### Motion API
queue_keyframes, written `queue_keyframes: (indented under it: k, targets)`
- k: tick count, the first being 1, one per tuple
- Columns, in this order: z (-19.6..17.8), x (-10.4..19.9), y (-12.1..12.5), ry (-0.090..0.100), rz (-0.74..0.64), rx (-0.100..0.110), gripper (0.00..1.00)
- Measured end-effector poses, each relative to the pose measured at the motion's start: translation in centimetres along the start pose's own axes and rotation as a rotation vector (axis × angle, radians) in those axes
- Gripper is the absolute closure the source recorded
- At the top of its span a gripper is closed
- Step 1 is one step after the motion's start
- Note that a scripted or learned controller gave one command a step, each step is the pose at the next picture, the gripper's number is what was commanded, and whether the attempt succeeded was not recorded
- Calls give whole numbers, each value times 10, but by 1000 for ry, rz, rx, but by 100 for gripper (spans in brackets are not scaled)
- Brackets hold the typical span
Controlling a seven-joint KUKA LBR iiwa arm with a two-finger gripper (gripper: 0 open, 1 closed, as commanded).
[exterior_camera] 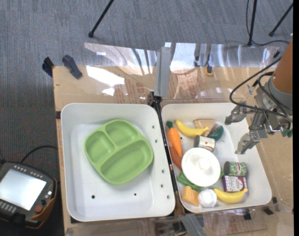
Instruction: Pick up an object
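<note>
Nothing is being carried yet: every candidate object is lying in the right bin (263, 178), so the pick appears to be only at its approach stage, with descent, closing and lifting all left to do. Nearest the arm, the small green can (235, 168) is lying on its side with its long axis running roughly left to right, just above the purple-labelled can (234, 183), which is lying the same way. The yellow banana (191, 129) is stretching along the far side, its axis running left to right, while the carrot (175, 140) is pointing away from the camera along the bin's left wall. The white round lid (201, 166) is sitting in the middle. The gripper (243, 132) is hovering over the bin's right edge, its fingers spread apart and gripping nothing. The left bin (75, 181) is holding a green divided plate (119, 151).
</note>
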State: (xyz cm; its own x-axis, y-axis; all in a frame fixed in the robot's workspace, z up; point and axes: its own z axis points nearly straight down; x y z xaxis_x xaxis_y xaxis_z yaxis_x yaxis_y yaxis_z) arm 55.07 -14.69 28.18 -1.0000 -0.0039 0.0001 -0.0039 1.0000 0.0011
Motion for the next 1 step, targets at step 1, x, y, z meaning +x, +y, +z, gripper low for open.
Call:
queue_keyframes:
  k: [1]
  targets:
    - [122,-68,14,15,-60,-5,0]
